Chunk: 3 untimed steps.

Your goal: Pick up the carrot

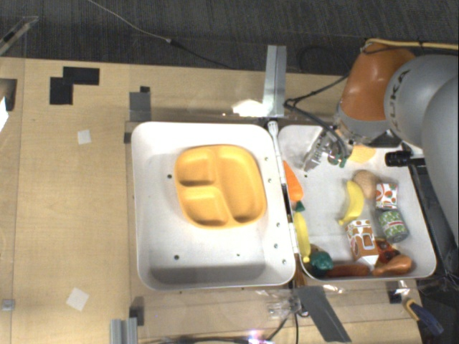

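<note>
The pincer [324,158] hung over the upper part of the right bin [326,213]. Whether it was released or clenched could not be told at this slant, but nothing showed in its grasp. Just beside it, toward the arm, lay a pale yellow piece [363,153], too blurred to name. The carrot [292,180] lay near the pincer, lower in the view and toward the left bin [154,213]. It rested against the wall between the two bins, apart from the pincer and plainly not lifted. About as near on the other side, below the pincer in the view, lay a banana [351,201]. Beyond the carrot along the same wall lay a long yellow item [301,236], and farther still a cluster of small cans and toy foods [373,246] crowded the bin's lower end. Well apart from the pincer, a yellow divided plate [217,185] sat in the left bin, with the bare tabletop [64,213] beyond.

The pick looked hardly begun. The pincer still had to shift over the carrot, come down beside the wall, close and lift, and the wall seemed likely to cramp the grasp.
</note>
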Motion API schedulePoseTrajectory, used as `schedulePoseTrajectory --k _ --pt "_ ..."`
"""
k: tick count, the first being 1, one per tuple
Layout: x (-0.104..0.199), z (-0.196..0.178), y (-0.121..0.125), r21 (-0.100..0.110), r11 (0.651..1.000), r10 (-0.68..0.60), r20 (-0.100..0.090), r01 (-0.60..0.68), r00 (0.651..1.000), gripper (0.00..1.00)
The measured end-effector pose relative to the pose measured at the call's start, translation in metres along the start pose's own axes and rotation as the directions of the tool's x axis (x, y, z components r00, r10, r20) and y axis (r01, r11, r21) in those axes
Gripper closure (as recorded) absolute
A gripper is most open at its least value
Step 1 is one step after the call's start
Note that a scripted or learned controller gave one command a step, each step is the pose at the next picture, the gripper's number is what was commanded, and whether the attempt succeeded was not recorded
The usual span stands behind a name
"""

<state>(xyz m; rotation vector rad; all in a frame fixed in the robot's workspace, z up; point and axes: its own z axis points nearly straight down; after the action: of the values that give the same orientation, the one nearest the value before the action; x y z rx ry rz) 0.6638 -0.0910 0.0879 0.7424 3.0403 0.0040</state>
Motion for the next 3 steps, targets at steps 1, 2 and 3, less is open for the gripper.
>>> schedulePoseTrajectory --k 1,2,3 --pt "0.031 -0.002 -0.008 0.001 0.999 0.036 0.0 -0.036 0.999 0.0" --pt "0.067 -0.003 -0.026 0.001 0.979 0.204 -0.001 -0.204 0.979 0.0" --pt "0.016 0.0 -0.003 0.002 0.621 0.783 0.0 -0.783 0.621 0.0"
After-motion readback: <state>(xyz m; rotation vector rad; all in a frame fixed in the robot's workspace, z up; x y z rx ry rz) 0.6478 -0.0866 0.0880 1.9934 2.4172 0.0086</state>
